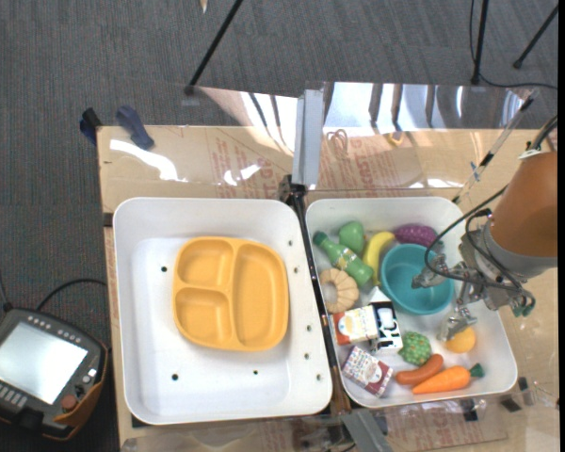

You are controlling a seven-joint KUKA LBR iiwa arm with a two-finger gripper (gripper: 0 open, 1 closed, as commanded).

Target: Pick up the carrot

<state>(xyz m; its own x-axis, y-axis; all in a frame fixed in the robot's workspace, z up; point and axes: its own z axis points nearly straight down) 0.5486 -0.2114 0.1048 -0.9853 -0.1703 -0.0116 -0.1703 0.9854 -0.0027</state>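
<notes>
Gripper (457, 326) hangs low in the right bin (505, 347), touching or just above a yellow-orange fruit (461, 341); whether it grips anything cannot be told. Carrot (443, 380) lies free near the bin's front wall, beside a sausage (419, 370). Carton (387, 326) lettering unreadable.

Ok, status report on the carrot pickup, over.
Gripper low in right bin, above a yellow-orange fruit. Carrot lies at the bin's near edge, ungrasped. Red sausage lies alongside it.
</notes>
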